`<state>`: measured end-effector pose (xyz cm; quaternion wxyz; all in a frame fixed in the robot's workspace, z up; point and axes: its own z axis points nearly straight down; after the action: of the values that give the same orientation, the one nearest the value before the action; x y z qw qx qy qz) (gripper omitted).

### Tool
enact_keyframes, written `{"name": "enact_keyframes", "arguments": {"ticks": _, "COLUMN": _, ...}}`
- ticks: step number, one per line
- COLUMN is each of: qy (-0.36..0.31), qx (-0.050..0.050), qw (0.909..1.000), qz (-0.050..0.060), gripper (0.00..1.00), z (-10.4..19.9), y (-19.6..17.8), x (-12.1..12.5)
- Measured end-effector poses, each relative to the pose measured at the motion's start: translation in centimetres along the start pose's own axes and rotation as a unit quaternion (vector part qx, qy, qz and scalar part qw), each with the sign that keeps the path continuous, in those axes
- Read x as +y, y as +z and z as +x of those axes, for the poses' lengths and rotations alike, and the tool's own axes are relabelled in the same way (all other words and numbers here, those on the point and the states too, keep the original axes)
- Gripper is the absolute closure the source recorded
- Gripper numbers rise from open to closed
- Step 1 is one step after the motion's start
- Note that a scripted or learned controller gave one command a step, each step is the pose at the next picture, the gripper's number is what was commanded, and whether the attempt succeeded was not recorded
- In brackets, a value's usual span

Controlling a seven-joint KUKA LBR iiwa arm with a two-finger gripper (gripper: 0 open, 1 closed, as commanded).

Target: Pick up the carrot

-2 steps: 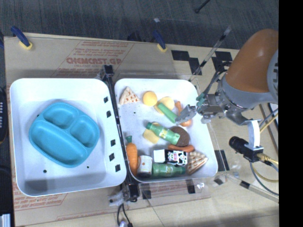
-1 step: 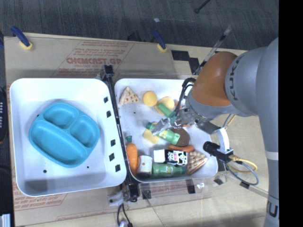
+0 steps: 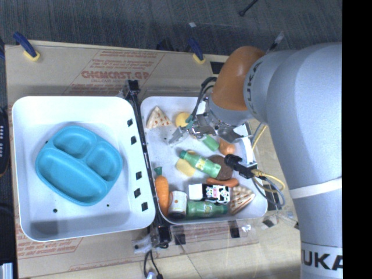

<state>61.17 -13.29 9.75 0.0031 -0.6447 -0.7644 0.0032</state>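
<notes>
The carrot point(image 3: 162, 193) lay in the right bin point(image 3: 152, 156), hard against that bin's left wall near the front corner, its orange body running roughly lengthwise along the wall with a bit of green at the far end. Just to its right stood a small can point(image 3: 177, 203) with a brownish label, and beside that a green bottle point(image 3: 206, 208) lay on its side along the front wall, with a black-and-white patterned carton point(image 3: 216, 193) just behind it. A waffle-textured wedge point(image 3: 242, 200) sat at the front right corner. Nearer the middle of the bin another green bottle with a yellow cap point(image 3: 200, 163) lay slantwise, a pale yellow piece point(image 3: 185, 167) touching its near side. At the back left of the bin rested a triangular sandwich-like wedge point(image 3: 157, 119), and a small yellow lemon-like item point(image 3: 182, 119) sat next to it. The gripper point(image 3: 200, 127) hung over the back half of the right bin, well apart from the carrot, below the arm's orange band point(image 3: 235, 77); whether its fingers were apart or together I could not tell, and nothing could be made out between them. The left bin point(image 3: 23, 156) held a blue divided plate point(image 3: 79, 164) lying flat near its middle. Both bins sat on the cardboard-covered worktop point(image 3: 110, 68).
</notes>
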Motion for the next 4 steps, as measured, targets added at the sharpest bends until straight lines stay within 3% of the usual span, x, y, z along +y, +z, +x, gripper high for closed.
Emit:
{"name": "enact_keyframes", "arguments": {"ticks": 1, "qy": 0.031, "qx": -0.001, "qw": 0.9995, "qz": -0.002, "gripper": 0.00, "z": 1.3, "y": 0.5, "x": 3.6}}
{"name": "enact_keyframes", "arguments": {"ticks": 2, "qy": -0.009, "qx": 0.001, "qw": 1.0000, "qz": -0.001, "gripper": 0.00, "z": 2.0, "y": 0.7, "x": -3.1}}
{"name": "enact_keyframes", "arguments": {"ticks": 3, "qy": 0.105, "qx": -0.001, "qw": 0.9945, "qz": -0.002, "gripper": 0.00, "z": -1.6, "y": 0.4, "x": 2.8}}
{"name": "enact_keyframes", "arguments": {"ticks": 4, "qy": 0.102, "qx": 0.000, "qw": 0.9948, "qz": 0.001, "gripper": 1.00, "z": -1.6, "y": -0.5, "x": 2.8}}
